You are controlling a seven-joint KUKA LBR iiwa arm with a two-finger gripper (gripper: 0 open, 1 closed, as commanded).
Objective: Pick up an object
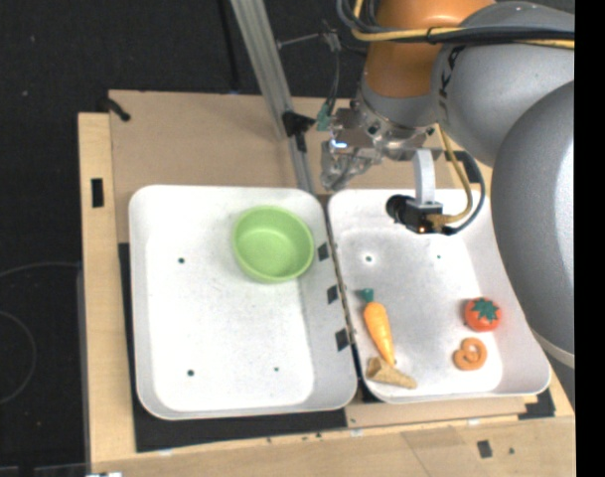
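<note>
My gripper hangs over the back edge where the two bins meet, and I see nothing in it. A green bowl stands upright in the left bin, toward its back right. The right bin holds an orange carrot with a green top near its left wall. A tan scrap lies just in front of the carrot. At the bin's front right lie a red tomato and a small orange pretzel. All of these sit well in front of the gripper.
A slanted metal pole rises from the back, just left of the gripper. The grey arm covers the right side, overhanging the right bin's far edge. Black cable loops hang beside the wrist. Brown bench board surrounds the bins.
</note>
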